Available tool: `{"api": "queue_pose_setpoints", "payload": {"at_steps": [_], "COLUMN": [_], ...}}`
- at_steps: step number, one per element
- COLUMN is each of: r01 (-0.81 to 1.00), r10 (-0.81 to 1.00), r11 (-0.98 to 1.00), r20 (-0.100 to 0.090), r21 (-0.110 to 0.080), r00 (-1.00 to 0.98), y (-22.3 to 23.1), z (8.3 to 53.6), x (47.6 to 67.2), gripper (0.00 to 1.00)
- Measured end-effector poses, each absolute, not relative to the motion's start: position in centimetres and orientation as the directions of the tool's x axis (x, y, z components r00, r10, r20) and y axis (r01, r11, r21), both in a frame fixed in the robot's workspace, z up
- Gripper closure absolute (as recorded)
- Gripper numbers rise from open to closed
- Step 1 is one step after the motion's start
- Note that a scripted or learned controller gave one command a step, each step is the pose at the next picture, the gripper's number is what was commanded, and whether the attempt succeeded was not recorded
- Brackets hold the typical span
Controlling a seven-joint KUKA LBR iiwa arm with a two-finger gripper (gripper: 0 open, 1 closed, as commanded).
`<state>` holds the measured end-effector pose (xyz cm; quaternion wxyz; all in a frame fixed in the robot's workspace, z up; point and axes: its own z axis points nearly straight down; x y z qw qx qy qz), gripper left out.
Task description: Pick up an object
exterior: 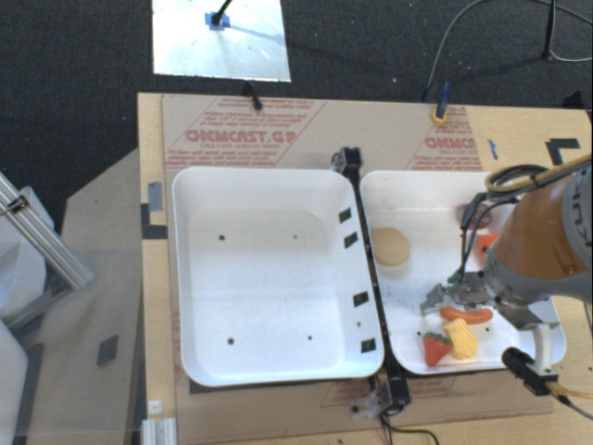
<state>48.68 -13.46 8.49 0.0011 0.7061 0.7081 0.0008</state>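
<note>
Bench (278,128) covered by brown board printed "CHEMCAST GP" in red; dark carpet seen beyond. Two white bins seated side by side – left bin (185,276), right bin (417,193). Gripper (451,297) lowered into right bin; finger state cannot be told. Sausage (468,315), corn (461,338), strawberry (436,349), tan disc (389,247) seen there.

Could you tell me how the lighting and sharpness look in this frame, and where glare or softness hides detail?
In the camera view, light is even; the white bins look bright with faint shadows under their walls; the sheet at top is washed out by glare; the gripper and small toys are soft, so finger detail is unclear.
</note>
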Motion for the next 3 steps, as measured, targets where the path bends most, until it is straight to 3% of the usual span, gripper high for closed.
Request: {"api": "queue_pose_setpoints", "payload": {"at_steps": [1, 2, 3], "r01": [1.000, 1.000, 1.000], "r10": [1.000, 1.000, 1.000], "r11": [0.004, 0.006, 0.008], "r20": [-0.001, 0.004, -0.002], "r21": [0.003, 0.005, 0.009], "r00": [-0.004, -0.006, -0.007], "y": [-12.0, -11.8, -12.1], "z": [8.5, 9.6, 8.5], "x": [48.8, 48.9, 58.4], "gripper": [0.00, 1.00, 1.00]}}
